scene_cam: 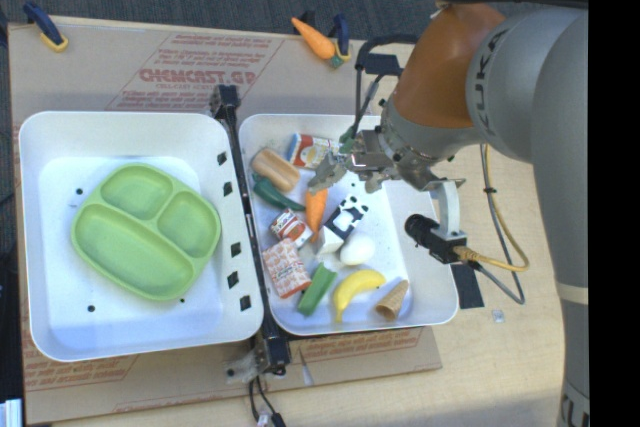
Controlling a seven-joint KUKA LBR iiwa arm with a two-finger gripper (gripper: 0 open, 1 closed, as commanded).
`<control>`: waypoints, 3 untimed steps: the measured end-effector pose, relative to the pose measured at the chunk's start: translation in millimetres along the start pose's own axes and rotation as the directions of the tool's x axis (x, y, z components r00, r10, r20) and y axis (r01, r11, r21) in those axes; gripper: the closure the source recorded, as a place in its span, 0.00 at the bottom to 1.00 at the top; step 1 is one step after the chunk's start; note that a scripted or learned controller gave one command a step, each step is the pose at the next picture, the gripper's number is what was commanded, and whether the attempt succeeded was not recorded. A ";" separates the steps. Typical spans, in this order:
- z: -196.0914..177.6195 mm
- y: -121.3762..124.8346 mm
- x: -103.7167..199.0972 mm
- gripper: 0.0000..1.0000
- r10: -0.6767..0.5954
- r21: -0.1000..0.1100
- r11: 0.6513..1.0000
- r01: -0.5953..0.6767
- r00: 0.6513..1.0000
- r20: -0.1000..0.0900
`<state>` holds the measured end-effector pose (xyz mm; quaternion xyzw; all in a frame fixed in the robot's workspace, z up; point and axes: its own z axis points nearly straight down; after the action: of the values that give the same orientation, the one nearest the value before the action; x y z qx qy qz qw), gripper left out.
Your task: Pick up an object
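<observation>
My jaws [335, 167] hang low over the right bin [430, 315], at twelve o'clock of its toy food pile, poised above the carrot [316, 209]; their state I cannot tell. Nothing visibly grasped.

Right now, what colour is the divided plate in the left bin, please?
Light green, seen in the camera view: divided plate.

My bench [90, 55] is covered by a brown cardboard sheet [200, 65] with red print. Two white bins lie on it, touching: the left bin [40, 245] and the right bin [425, 310]. Clamps [45, 27] grip the far edge.
</observation>
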<state>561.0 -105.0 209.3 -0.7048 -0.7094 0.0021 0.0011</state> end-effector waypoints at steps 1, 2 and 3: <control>-175.0 -2.2 70.1 0.00 -0.002 -0.011 1.000 0.002 1.000 0.000; -124.5 95.0 65.7 0.00 -0.001 -0.001 1.000 0.001 1.000 0.000; -203.9 95.2 74.9 0.00 0.000 -0.006 1.000 0.000 1.000 -0.001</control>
<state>656.6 -29.2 412.6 -0.7047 -0.7095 -0.0004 -0.0006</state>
